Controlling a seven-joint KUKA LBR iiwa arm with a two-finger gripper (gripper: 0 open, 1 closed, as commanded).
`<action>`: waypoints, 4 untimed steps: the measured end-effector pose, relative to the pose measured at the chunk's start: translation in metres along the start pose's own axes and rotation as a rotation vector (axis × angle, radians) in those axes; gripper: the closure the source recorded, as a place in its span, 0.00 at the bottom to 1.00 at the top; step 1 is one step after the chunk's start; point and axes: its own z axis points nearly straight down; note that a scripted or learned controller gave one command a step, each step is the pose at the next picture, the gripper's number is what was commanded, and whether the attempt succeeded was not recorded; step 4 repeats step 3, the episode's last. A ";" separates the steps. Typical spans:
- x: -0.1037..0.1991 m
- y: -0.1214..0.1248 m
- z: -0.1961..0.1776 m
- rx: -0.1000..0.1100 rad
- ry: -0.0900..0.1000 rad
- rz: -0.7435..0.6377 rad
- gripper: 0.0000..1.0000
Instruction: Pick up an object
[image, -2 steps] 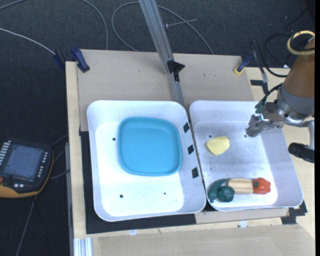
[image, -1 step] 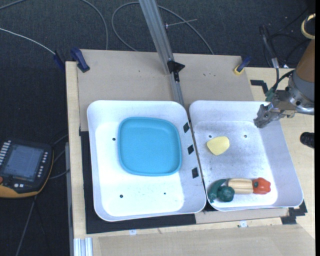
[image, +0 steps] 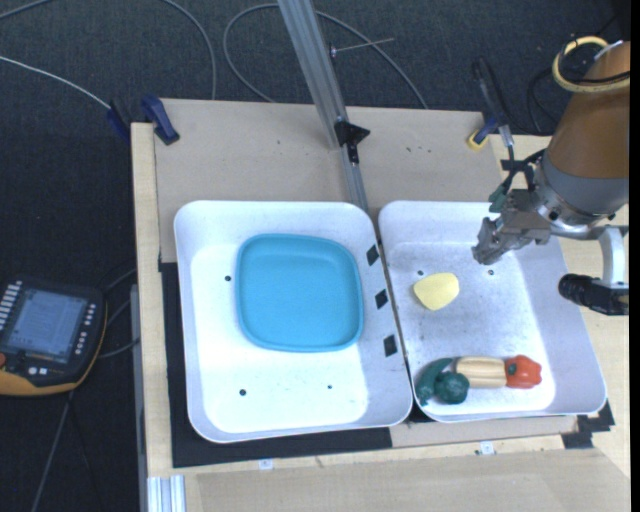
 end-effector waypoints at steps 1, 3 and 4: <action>0.053 -0.015 0.007 -0.001 0.000 0.000 1.00; 0.170 -0.029 -0.005 -0.001 0.000 -0.001 1.00; 0.170 -0.029 -0.005 -0.001 0.000 -0.001 1.00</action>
